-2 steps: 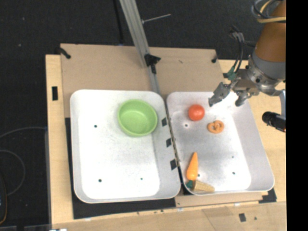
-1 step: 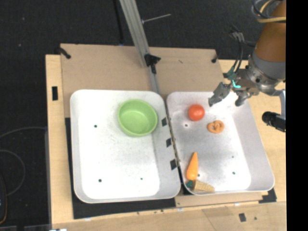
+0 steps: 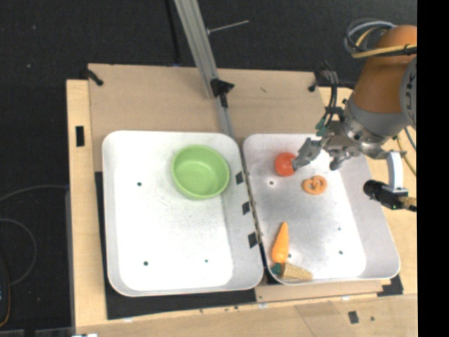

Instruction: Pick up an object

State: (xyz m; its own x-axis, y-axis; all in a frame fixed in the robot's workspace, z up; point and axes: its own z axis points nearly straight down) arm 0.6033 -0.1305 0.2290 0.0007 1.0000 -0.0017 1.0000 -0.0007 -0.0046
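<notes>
You can see a small red-orange ball [image 3: 284, 163], maybe a toy tomato, sitting in the right bin [image 3: 365, 251], just beside the gripper [image 3: 320, 156] on its left side and touching, or nearly touching, the left finger. The gripper has its two fingers spread apart, and nothing sits between them, so it is not holding anything. It hangs low over the top part of the right bin. My guess is that you are at the reaching step, before any grab. The next move calls for the gripper to slide a little to the left so the ball sits between the fingers, then go down and close. The ball is round, so it may roll away if a finger bumps it. Just below the gripper lies one little orange pretzel [image 3: 314, 184], close enough to be the pick instead. Farther down, near the bottom edge of that bin, you can count one toy carrot [image 3: 280, 242] and one tan wedge [image 3: 296, 273] that I cannot name for sure. Far to the left, in the left bin [image 3: 126, 258], sits one green bowl [image 3: 201, 172]. So that is two white bins, four small things in the right one, and one bowl in the other.
</notes>
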